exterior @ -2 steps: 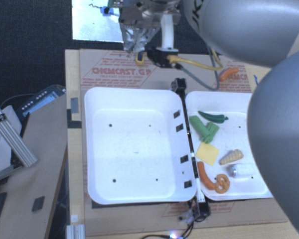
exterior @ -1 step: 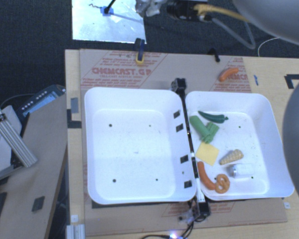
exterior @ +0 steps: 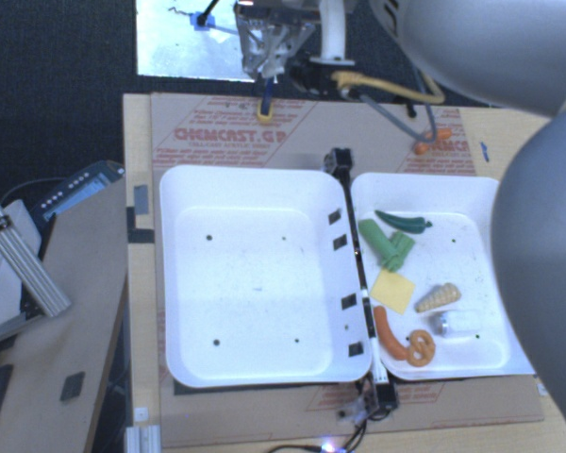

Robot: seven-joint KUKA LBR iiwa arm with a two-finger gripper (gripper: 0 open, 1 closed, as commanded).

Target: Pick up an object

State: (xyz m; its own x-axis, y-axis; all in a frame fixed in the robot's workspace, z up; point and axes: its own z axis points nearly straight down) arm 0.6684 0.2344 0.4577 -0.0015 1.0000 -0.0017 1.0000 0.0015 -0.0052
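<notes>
Gripper point(exterior: 266, 75): up at top of frame, past the far edge of both bins, over the cardboard sheet point(exterior: 228, 132). Fingers point down; from my remote seat I can't tell if they're apart or together, too blurred & small. Nothing visibly between them.
Near gripper tip: small yellow piece point(exterior: 264, 115) on the cardboard just below it; contact unclear.
Arm point(exterior: 509, 36): big grey body fills upper right & right side, reaching in from the right; yellow cable point(exterior: 387, 87) runs along it.
Left bin point(exterior: 179, 196): white, shallow, a few dark dots on its floor.
Right bin point(exterior: 486, 192): holds all the objs, well apart from gripper.
Green pepper point(exterior: 403, 222): dark, at far side of right bin.
Green block point(exterior: 387, 243): lighter, just in front of pepper, near divider.
Yellow square point(exterior: 393, 292): flat, below green block.
Cone point(exterior: 438, 297): tan, ridged, just right of yellow square.
Clear/white item point(exterior: 450, 325): below cone, hard to id.
Orange sausage point(exterior: 387, 333): along divider, near edge.
Pretzel point(exterior: 420, 348): orange-brown, touching sausage's right side.
Orange bit point(exterior: 422, 146): on cardboard behind right bin.
</notes>
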